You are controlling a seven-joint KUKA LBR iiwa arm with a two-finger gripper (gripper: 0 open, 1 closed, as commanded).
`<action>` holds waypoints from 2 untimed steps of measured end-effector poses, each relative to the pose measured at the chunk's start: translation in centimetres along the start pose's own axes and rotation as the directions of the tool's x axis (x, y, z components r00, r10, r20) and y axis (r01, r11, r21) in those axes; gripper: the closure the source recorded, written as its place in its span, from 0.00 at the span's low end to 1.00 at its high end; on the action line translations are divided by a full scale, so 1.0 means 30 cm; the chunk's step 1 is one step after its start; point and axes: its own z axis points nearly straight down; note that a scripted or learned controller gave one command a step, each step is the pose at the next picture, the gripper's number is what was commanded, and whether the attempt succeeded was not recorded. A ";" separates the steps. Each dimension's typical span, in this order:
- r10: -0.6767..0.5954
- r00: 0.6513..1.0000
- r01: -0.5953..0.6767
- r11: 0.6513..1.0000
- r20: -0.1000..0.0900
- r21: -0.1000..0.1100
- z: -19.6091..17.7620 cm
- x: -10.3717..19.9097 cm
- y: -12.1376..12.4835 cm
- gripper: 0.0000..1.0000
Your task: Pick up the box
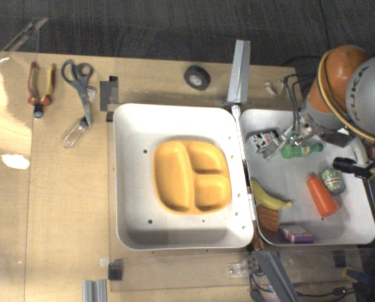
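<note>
Purple box (pixel 296 234) at right bin's (pixel 363 234) near edge, beside banana (pixel 269 198) | hand (pixel 296 133) over that bin's far end, well apart | grip: cannot tell

Pale wooden bench (pixel 49 200), dark ribbed floor (pixel 143 11) beyond, perhaps carpet; glare patch at left.

even light, glare on bench (pixel 11 99) left

A small, seemingly purple box (pixel 296 234) lies flat near the right bin's front edge.
</note>
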 end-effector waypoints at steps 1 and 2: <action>0.306 0.952 -0.306 0.951 0.003 0.046 0.002 0.013 0.070 0.00; 0.560 0.828 -0.560 0.826 0.020 0.057 0.005 0.051 0.081 0.00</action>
